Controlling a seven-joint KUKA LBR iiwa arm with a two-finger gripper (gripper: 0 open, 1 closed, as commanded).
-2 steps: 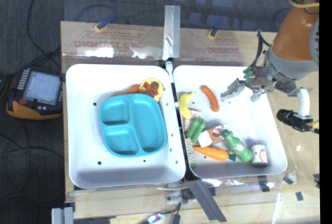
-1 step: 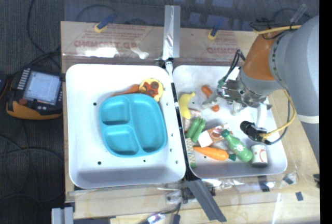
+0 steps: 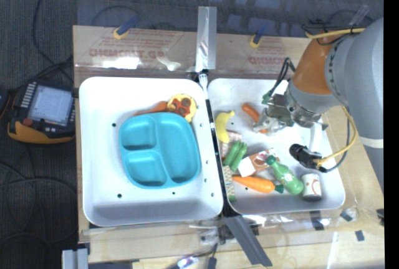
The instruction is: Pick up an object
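Hand (image 3: 272,117) hovered low over the right bin (image 3: 330,196) near a small orange sausage (image 3: 250,112); we could not tell its grip state.

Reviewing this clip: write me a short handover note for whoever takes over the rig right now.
Gripper: low over the right bin, near its back; whether its fingers are open or shut cannot be told, and nothing is seen in its grasp.
Things: right bin holds a small orange piece just left of the gripper, a banana, a green vegetable, a carrot, a green bottle and a can. Left bin holds a blue divided plate, with a yellow and red toy behind it.
Done: no pick seen.
Left: grasp an object and lift it.
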